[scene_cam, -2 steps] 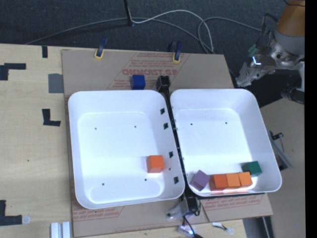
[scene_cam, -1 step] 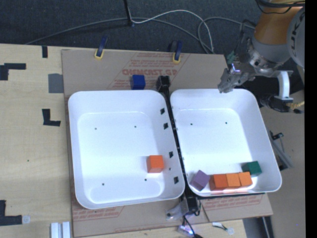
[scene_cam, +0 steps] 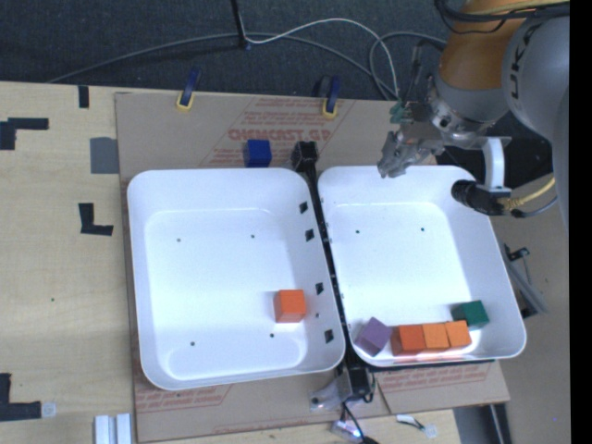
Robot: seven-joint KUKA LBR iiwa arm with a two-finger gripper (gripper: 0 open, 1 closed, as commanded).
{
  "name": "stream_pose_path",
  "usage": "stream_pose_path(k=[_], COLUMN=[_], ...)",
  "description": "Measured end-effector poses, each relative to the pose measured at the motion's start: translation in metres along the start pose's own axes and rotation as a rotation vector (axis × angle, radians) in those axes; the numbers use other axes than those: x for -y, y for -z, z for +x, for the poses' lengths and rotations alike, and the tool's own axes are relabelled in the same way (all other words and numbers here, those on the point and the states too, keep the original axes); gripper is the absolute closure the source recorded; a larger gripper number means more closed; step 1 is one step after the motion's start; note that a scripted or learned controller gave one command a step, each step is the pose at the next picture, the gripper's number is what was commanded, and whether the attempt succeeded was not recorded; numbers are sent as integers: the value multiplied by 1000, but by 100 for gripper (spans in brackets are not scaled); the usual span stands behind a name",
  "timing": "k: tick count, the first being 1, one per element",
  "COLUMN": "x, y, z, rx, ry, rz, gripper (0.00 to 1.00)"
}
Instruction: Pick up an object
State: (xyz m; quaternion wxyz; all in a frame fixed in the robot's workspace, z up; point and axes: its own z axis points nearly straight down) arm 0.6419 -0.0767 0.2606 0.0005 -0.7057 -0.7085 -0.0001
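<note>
An orange cube (scene_cam: 290,305) lies in the left bin (scene_cam: 166,202), toward its near right corner. Along the near wall of the right bin (scene_cam: 388,248) sit a purple block (scene_cam: 373,336), a long orange block (scene_cam: 430,338) and a green block (scene_cam: 472,314). My gripper (scene_cam: 396,163) hangs above the far rim of the right bin, far from all the blocks, and nothing shows beneath it.
A blue cube (scene_cam: 258,152) rests on the cardboard behind the left bin. Black clips (scene_cam: 304,155) join the two bins along the middle seam. Cables (scene_cam: 305,35) run across the dark floor behind the bench.
</note>
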Motion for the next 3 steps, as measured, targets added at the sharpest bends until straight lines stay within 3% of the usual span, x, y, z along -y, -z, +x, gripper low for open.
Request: stream_pose_path(k=[1, 3], x=[6, 50], y=[-2, -13], z=[54, 149], rx=[0, 0], ry=[1, 0], rz=[0, 1], gripper=[100, 100])
